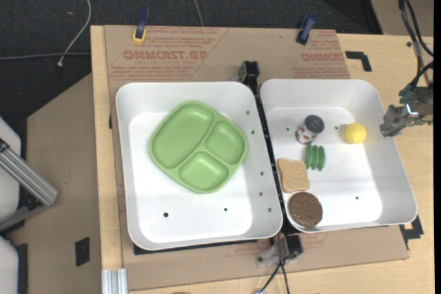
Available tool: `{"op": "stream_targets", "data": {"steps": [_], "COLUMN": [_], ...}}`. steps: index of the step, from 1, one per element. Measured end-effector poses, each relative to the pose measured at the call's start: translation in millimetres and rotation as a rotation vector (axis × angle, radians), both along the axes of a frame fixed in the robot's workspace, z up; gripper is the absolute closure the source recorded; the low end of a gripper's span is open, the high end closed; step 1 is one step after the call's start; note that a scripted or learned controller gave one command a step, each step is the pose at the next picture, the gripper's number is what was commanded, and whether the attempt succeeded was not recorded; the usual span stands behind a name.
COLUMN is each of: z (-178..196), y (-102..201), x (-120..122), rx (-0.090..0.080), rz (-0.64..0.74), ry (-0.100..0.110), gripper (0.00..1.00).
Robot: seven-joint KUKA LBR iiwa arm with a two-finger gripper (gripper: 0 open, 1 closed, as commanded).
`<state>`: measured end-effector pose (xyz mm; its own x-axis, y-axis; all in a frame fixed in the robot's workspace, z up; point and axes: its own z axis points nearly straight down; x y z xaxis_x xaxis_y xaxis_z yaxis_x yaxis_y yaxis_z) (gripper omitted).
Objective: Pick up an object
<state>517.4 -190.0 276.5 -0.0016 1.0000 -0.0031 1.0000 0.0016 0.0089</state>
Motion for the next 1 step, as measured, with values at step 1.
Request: {"op": "stream_targets", "data": {"steps": [1], "z": [3.2], "y": [49.6], "x": [9.6], "rx": [0.003], "rz": [0.004], "ry": [0.005], "gripper": [1.00]}}
